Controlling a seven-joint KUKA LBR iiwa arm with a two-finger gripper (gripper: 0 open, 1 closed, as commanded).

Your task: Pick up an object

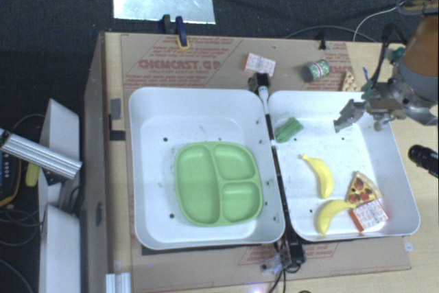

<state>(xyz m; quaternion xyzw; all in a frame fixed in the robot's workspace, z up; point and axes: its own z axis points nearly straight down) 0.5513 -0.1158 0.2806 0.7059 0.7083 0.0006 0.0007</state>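
Arm poised over the right bin, nothing picked yet.

The right bin [405,178] holds two bananas, a pizza slice and a green block; the gripper [362,115], fingers apart and empty, hovers near its far edge. Best to descend straight over the upper banana [319,174], which lies nearer the camera and left of the gripper.

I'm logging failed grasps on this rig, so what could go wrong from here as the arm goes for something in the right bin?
The gripper sits above the right bin, away from every item, so nothing is secured yet.

1. The two bananas lie close together; a grasp on one may nudge the other.
2. The pizza slice toy and the red-and-white card look flat and overlap, so fingers may slip off.
3. The green block rests against the bin divider, leaving little finger room.
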